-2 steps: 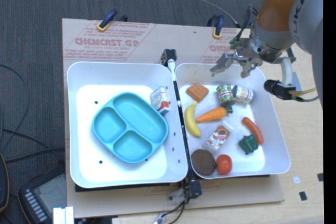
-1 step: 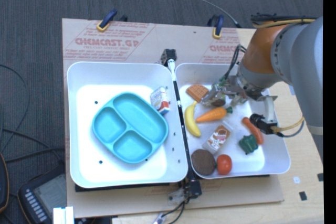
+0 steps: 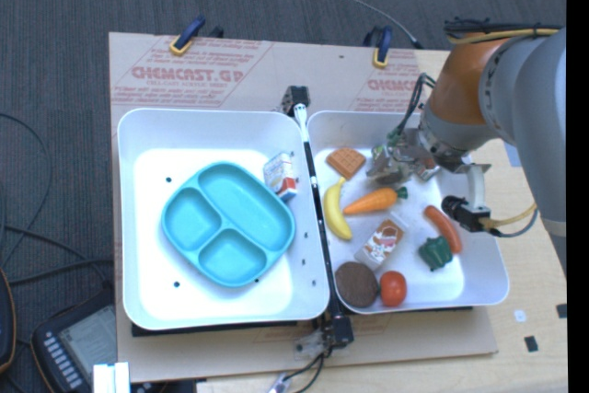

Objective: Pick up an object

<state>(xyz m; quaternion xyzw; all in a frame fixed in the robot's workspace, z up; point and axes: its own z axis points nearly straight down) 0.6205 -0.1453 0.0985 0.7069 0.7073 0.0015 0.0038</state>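
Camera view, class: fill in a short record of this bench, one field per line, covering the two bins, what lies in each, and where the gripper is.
left bin: blue divided plate, small carton
right bin: cracker, banana, carrot, snack packet, sausage, green pepper, brown round, tomato
gripper: low over the right bin's back part, just above the carrot
grasp: cannot tell
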